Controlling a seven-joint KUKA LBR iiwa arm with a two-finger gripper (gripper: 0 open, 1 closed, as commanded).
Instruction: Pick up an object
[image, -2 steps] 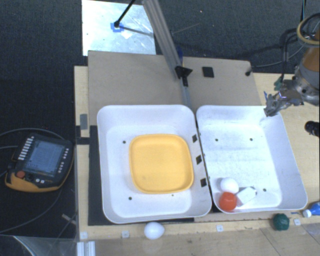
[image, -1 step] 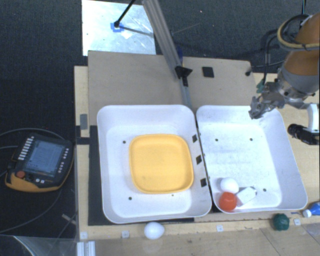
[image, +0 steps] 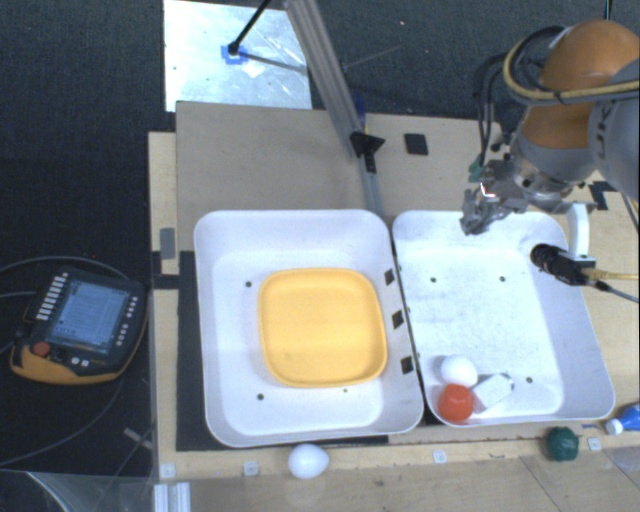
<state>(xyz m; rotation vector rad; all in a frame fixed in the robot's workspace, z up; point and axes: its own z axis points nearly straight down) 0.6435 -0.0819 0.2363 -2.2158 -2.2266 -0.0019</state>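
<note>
— Nearest to us, on the bench outside the bins, we see a white egg-shaped object (image: 308, 461) and, further right, a dark green ball (image: 561, 443). Are these part of the task?

— We think not, because they are out of the bins. The objects we can pick lie in the near left corner of the right bin (image: 590, 340): a white ball (image: 459, 370), a red ball (image: 456, 402) touching it on the near side, and a small white block (image: 495, 388) just beside them on the right.

— And the left bin (image: 225, 300)?

— It holds a yellow tray (image: 322, 327), lying flat in the middle. It is broad and shallow (not easy for two fingers, in our judgement).

— Where is the gripper (image: 478, 218) now?

— At the far edge of the right bin, high above the floor of it, well apart from the three small objects. We see nothing between its fingers. Whether they stand wide or narrow, we cannot tell; they are dark and too small in this view.

— So how far is the task?

— In our opinion nothing is done yet. No object is lifted; all rest in their places. What is left is almost everything: we must bring the gripper toward the near corner, go down over one object, close, and lift. The balls touch each other near the bin wall, so the grasp could slip or push them away.
</note>
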